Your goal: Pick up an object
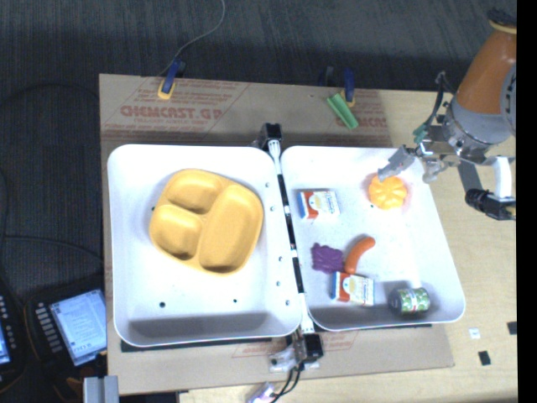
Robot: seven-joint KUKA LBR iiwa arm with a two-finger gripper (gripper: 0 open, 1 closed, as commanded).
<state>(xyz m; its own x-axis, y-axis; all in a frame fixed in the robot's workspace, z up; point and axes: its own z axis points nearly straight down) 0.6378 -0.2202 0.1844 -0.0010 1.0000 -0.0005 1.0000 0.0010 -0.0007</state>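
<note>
Bench: cardboard sheet (pixel 252 107) under two white bins.
Gripper (pixel 394 170): over right bin (pixel 449 267) far edge; grip state cannot be told.
Orange object (pixel 388 192): just beneath gripper, touching unclear.
Open floor: between gripper and cartons.

Bright, even overhead light falls across the scene. The two white bins, left (pixel 134 225) and right (pixel 436 250), glare nearly to pure white, so their walls lose detail. A soft grey shadow lies along the near inner wall of the left bin, and the yellow divided tray (pixel 205 219) casts only a faint shadow. The dark floor (pixel 84 23) around the tabletop (pixel 495 326) stays dim. The picture is low in resolution and slightly soft; small labels are unreadable.
</note>
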